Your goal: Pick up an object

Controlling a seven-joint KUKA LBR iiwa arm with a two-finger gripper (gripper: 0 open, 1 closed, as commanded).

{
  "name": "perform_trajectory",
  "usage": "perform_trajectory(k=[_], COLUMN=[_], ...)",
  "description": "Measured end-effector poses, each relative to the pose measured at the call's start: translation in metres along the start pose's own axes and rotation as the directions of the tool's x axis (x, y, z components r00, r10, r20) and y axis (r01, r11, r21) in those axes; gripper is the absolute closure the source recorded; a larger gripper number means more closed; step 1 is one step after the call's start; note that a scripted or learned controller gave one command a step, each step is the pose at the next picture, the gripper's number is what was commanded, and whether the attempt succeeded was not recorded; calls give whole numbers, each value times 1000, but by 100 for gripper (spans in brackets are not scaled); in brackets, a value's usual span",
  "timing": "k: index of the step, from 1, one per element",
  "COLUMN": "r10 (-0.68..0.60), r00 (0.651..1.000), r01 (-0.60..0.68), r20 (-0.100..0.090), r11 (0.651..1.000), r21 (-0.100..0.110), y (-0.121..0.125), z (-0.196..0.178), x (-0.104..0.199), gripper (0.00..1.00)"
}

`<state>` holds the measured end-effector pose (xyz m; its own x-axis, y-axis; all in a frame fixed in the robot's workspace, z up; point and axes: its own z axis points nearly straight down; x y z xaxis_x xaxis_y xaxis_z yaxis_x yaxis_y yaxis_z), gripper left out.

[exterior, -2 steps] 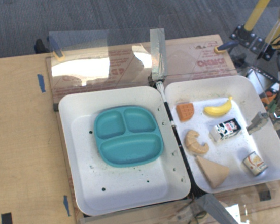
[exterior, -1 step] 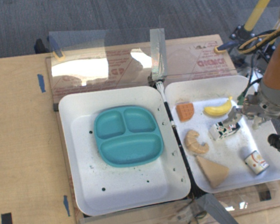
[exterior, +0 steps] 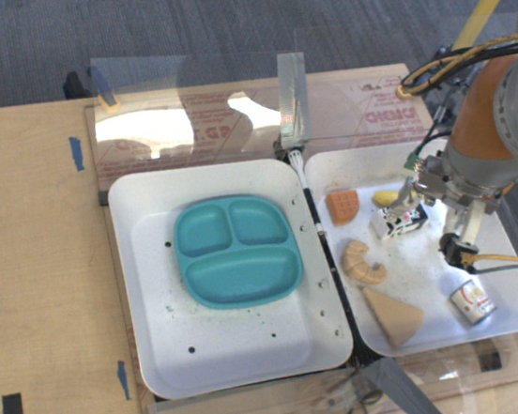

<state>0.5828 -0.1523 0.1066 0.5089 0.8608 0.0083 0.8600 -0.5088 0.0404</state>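
The right bin (exterior: 501, 250) holds several small items. An orange square waffle-like piece (exterior: 342, 205) lies at its back left, with a small yellow object (exterior: 387, 198) beside it. A tan croissant (exterior: 363, 262) lies near the bin's left wall, and a tan wedge (exterior: 395, 317) sits in front of it. A small can (exterior: 470, 301) lies on its side at the front right. My gripper (exterior: 402, 219) reaches down from the right, just in front of the yellow object and right of the croissant. Nothing is seen held in it.
The left bin (exterior: 153, 338) carries a teal divided plate (exterior: 237, 250) at its middle. A clear plastic wall (exterior: 229, 120) stands behind both bins. The grey arm with its orange band (exterior: 479, 120) and cables hangs over the right bin's back right.
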Motion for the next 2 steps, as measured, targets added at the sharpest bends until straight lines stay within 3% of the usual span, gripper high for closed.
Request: perform_trajectory(k=[1, 2], r10=[380, 682], r00=[925, 731], r01=[-380, -682], r20=[0, 2], r11=[925, 731], r21=[2, 5], y=[3, 10], z=[1, 2], x=[37, 69], gripper=[0, 0])
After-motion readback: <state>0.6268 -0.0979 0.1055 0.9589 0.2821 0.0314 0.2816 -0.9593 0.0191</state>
